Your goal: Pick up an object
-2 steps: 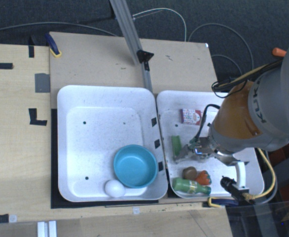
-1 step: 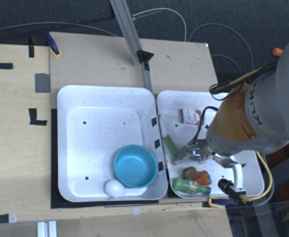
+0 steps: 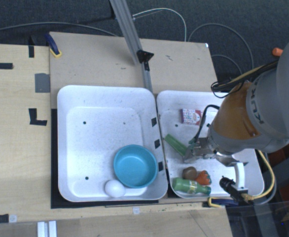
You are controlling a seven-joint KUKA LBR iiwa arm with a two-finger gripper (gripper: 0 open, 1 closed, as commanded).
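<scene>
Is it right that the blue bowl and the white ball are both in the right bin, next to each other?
Not quite. The camera view shows the blue bowl and the white ball next to each other, but in the left bin, not the right one.

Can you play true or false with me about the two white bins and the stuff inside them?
1. The round blue plastic bowl sits in the left white bin. True.
2. The small white ball is in the right white bin. False: it lies in the left bin, right by the blue bowl.
3. The green plastic bottle with the orange cap lies on its side near the right bin's front edge. True.
4. The robot's hand is lifting the blue bowl. False: the hand is over the right bin, next to the flat green stick.
5. The small red-and-white packet lies in the right bin. True.
</scene>
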